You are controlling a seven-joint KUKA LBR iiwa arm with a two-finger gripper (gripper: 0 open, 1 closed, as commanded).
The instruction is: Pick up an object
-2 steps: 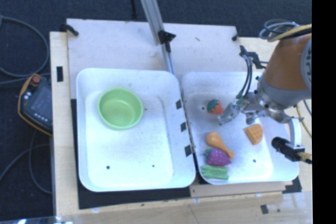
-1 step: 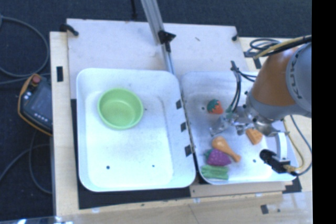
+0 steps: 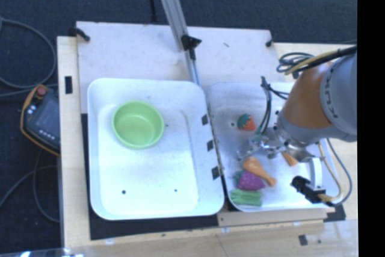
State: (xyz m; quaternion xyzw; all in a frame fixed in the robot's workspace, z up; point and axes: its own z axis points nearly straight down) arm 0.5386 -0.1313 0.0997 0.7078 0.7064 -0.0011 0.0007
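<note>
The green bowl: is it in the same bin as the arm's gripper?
No. The green bowl sits in the left bin, while the gripper is down in the right bin among the small toys.

Arm (image 3: 316,102) low, end effector (image 3: 264,147) (leftward)

Two bins side by side on the table (image 3: 132,51). In the left bin (image 3: 150,189), a bowl (image 3: 138,124) toward the far left corner. In the right bin (image 3: 225,99), a small round toy (image 3: 245,122) near the middle, a carrot-shaped piece (image 3: 258,170) nearer the front, a bunch-shaped toy (image 3: 251,180) touching it just in front, a flat piece (image 3: 246,197) at the front edge. Over the right bin's right half, the arm (image 3: 313,102), gripper (image 3: 264,146) low between the round toy and the carrot-shaped piece. Left of the table, on the floor, a handheld pendant (image 3: 41,117).
</note>
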